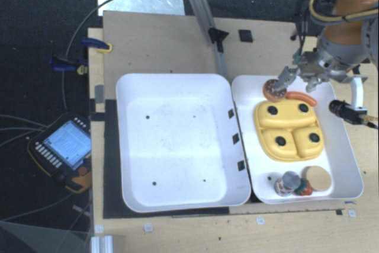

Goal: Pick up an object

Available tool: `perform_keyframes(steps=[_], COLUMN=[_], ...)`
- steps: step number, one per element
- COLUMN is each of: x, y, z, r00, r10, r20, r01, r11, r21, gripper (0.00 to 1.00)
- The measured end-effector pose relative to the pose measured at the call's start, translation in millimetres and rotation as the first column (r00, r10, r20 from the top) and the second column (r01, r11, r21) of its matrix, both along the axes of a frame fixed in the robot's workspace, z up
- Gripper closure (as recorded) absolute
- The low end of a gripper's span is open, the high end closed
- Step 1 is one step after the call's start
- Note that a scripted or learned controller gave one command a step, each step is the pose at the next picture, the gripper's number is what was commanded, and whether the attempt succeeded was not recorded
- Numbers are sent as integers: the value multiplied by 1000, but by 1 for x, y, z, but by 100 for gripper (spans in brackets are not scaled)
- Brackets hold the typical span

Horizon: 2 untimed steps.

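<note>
Here the gripper (288, 81) hovers over the donut (273, 89); grip unclear; no legible writing.

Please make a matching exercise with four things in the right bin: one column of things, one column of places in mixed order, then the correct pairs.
Things:
1. yellow tray
2. donut
3. tan disc
4. hand

Places:
A. near right corner of the bin
B. middle of the bin
C. above the bin's far edge
D. far end, left of the hand

Pairs: 1-B, 2-D, 3-A, 4-C
</note>
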<state>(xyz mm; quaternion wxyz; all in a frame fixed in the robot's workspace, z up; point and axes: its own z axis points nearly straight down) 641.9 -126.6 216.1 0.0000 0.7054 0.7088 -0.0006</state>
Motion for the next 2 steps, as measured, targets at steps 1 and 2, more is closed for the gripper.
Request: perform_keyframes(steps=[1, 2], x=[10, 13], y=[-2, -2], z=[-54, -96], r00=[1000, 1000], r10=[0, -1], r20=[0, 1], r01=[0, 1], r11=[1000, 1000], r21=[0, 1], gripper=[0, 0])
